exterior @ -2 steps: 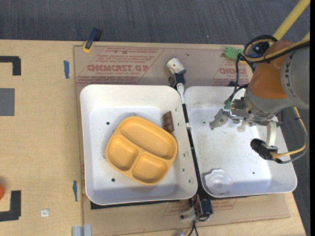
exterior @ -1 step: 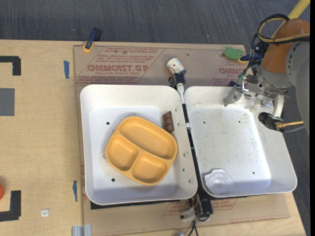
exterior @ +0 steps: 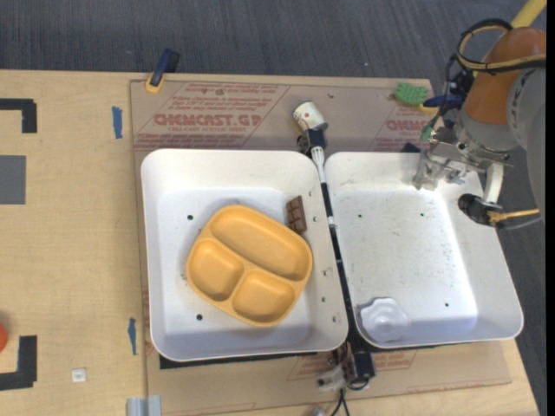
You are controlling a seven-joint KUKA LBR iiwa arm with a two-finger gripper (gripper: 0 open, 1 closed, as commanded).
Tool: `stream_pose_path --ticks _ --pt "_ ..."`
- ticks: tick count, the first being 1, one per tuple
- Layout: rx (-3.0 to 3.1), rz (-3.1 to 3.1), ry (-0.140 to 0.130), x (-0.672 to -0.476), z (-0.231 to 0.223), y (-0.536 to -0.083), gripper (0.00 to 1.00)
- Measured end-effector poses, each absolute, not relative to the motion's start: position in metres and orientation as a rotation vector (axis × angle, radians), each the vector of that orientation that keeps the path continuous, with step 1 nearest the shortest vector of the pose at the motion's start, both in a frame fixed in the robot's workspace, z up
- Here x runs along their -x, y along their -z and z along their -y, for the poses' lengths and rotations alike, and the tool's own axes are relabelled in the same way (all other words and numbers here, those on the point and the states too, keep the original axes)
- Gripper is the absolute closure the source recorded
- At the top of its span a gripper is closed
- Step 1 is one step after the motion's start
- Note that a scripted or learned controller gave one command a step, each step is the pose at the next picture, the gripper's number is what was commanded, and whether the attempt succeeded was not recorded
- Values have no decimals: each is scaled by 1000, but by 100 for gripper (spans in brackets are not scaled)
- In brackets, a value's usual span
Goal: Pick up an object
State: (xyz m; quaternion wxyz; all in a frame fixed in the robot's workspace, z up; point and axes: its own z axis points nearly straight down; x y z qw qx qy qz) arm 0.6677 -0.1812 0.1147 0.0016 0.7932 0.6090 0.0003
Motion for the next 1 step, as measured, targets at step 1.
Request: stream_pose_path --ticks 1 --pt "-2132 -2304 -1 -667 212 -195 100"
